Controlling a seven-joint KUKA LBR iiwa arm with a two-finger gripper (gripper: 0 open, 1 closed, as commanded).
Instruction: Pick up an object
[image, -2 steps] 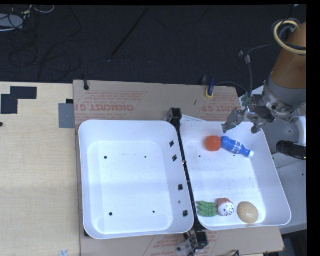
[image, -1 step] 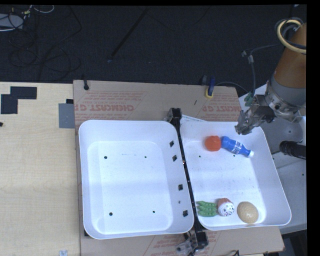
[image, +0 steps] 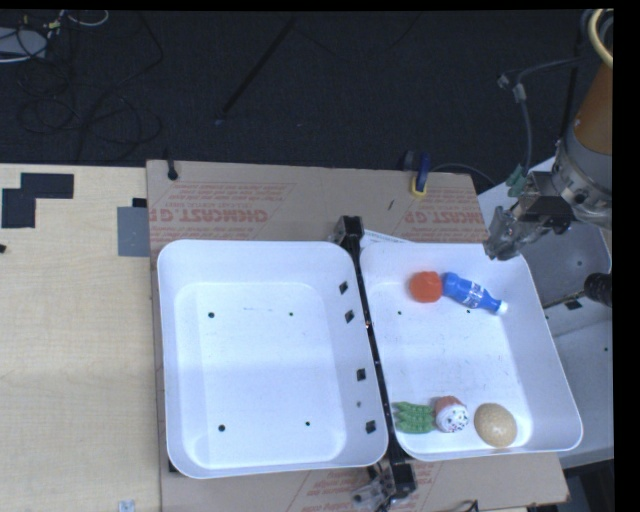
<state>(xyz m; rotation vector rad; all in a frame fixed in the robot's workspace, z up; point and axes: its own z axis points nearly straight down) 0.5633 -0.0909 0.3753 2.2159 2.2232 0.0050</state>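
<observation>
The dark metal two-finger gripper (image: 503, 243) hangs over the far right corner of the right white plastic bin (image: 535, 330); how far it is parted cannot be told, and nothing is seen in it. The blue plastic bottle with a white cap (image: 472, 293) lies on its side in that bin, just beside the orange ball (image: 425, 286). At the near edge lie a green toy (image: 412, 416), a white spotted ball (image: 451, 415) and a tan egg-shaped object (image: 495, 424) (closely grouped). The grey arm (image: 580, 180) enters from the right.
</observation>
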